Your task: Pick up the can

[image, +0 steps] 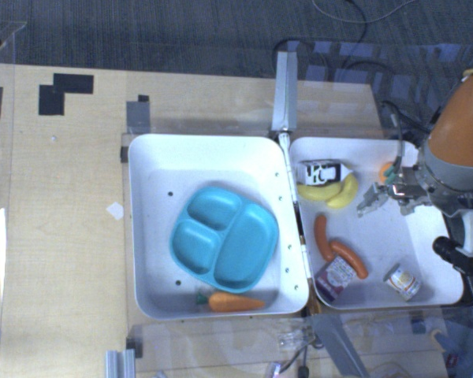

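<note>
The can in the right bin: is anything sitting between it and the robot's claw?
Nothing visible does. The can lies near the front right corner of the right bin, with bare white floor between it and the gripper farther back. The sausages lie off to the left of that path.

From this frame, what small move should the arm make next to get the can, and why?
Probably shift the gripper toward the near right corner of the right white bin, then descend. The small silver can lies there on its side, apart from the two orange sausages and the purple packet, while the gripper hangs farther back by the yellow banana.
</note>
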Tool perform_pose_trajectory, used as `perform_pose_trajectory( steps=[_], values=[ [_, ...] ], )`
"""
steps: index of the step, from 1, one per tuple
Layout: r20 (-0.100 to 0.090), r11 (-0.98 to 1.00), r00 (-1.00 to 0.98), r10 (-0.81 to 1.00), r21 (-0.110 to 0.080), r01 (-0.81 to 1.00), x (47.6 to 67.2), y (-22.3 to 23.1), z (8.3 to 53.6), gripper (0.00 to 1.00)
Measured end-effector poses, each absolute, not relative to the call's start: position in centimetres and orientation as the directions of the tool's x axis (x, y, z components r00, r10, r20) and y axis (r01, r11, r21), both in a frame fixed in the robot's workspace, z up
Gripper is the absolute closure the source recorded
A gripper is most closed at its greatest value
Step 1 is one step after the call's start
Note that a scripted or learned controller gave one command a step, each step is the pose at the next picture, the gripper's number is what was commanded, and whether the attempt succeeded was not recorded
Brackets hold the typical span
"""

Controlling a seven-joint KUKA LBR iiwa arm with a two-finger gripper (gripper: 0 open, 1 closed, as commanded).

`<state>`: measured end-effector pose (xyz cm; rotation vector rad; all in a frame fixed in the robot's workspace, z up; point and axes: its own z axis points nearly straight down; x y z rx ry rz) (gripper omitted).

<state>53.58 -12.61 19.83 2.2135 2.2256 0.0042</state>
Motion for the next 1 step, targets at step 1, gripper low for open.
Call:
perform_pose_trajectory(
  steps=[1],
  values=[
    [0.0,-0.099,0.099,0.995,0.002,0.995,48.74,-19.41,10.57,0.0]
  ],
)
